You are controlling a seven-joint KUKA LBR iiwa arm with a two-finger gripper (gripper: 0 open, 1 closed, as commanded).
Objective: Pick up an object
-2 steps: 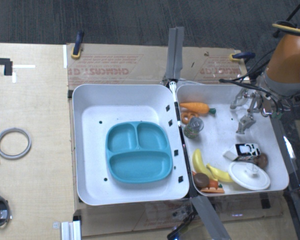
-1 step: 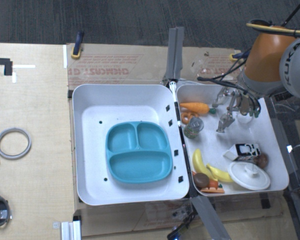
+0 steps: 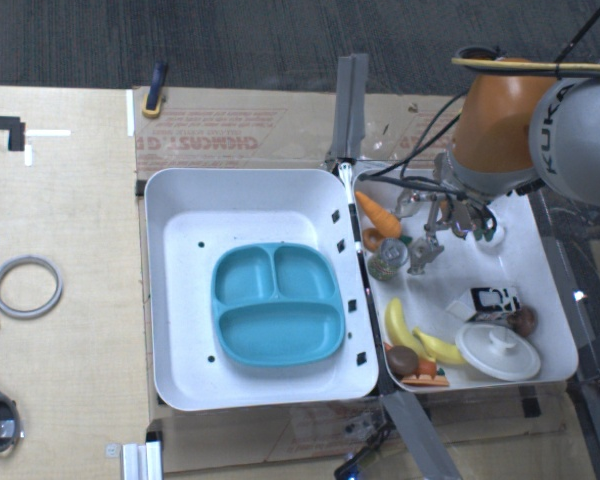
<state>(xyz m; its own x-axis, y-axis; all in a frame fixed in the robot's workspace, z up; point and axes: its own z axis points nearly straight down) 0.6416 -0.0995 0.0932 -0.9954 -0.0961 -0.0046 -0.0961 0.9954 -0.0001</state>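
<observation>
Gripper (image 3: 432, 240) over right bin (image 3: 540, 268), carrot (image 3: 376, 215) at its 9 o'clock; finger state indiscernible.

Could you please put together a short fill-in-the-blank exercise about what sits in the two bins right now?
1. The divided plate in the left bin is coloured ____.
2. The bananas lie in the ____ bin.
3. The claw hangs above the ____ bin.
4. The carrot lies near the right bin's ____ corner.

Missing words: blue; right; right; top-left
</observation>
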